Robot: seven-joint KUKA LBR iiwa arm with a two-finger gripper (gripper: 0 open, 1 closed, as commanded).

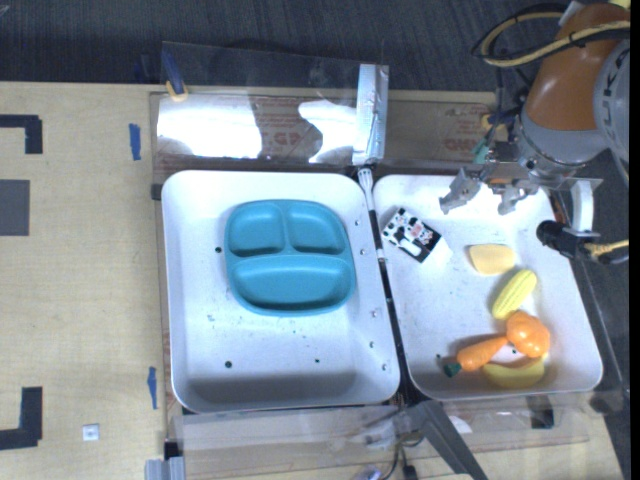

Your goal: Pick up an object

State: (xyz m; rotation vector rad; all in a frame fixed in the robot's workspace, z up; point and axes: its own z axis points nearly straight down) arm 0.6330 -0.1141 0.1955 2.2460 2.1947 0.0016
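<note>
My gripper (pixel 483 196) hangs over the far part of the right bin (pixel 430 288), its two fingers spread apart with nothing between them. Below it in that bin lie a black-and-white patterned pouch (pixel 411 234), a pale yellow wedge (pixel 491 258), a yellow corn cob (pixel 513 291), an orange carrot-like toy (pixel 500 346) and a yellow piece (pixel 517 372) under it. The pouch is left of and below the gripper; the wedge lies just below it.
The left bin (pixel 200 348) holds a blue divided plate (pixel 290 254). A clear plastic sheet (pixel 270 118) stands behind the bins. Yellow cables (pixel 520 28) loop above the orange wrist at the top right.
</note>
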